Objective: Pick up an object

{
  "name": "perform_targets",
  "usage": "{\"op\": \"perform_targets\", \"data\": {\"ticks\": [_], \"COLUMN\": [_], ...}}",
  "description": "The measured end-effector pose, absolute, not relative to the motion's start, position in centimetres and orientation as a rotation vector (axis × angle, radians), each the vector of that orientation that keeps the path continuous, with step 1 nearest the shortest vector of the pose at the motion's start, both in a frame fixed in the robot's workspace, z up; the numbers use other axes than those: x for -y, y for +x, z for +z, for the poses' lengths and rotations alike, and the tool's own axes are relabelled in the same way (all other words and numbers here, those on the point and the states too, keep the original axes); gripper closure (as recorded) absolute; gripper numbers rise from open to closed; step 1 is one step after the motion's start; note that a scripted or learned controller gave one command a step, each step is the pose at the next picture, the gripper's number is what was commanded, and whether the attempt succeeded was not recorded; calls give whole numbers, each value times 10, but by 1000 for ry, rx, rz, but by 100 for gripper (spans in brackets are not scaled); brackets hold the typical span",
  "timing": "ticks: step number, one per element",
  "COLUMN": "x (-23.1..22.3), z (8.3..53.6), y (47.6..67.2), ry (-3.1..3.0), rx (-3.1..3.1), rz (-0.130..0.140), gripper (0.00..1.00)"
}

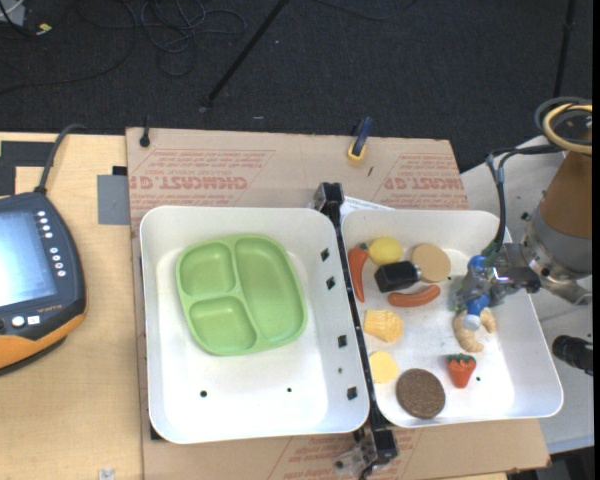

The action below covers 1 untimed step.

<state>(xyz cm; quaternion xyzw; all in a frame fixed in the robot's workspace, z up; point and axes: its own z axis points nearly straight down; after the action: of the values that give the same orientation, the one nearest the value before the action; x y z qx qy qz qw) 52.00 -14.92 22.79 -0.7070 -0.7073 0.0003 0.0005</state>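
- Just below the gripper lay the croissant, a small tan toy pastry in the right bin, touching or nearly touching the blue-and-grey fingertips.
- We could not tell how far the pincer stood open, nor whether anything sat between its fingers; the tips blurred into the pastry.
- We judged the croissant light, stiff plastic, likely smooth and apt to slip, so a hold across its narrow middle seemed best.
- It looked pale brown, curved, with lighter ridges.
- Below it, farther from the gripper, sat a strawberry, and beyond that a brown disc.
- To the gripper's left lay a sausage, a black block and a tan round.
- Far left, in the other bin, sat a green tray.
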Motion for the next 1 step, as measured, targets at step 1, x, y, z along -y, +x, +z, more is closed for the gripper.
{"op": "perform_targets", "data": {"ticks": [1], "x": [88], "z": [229], "y": [538], "ry": [-2211], "rx": [2225], "rz": [0], "gripper": [100]}}
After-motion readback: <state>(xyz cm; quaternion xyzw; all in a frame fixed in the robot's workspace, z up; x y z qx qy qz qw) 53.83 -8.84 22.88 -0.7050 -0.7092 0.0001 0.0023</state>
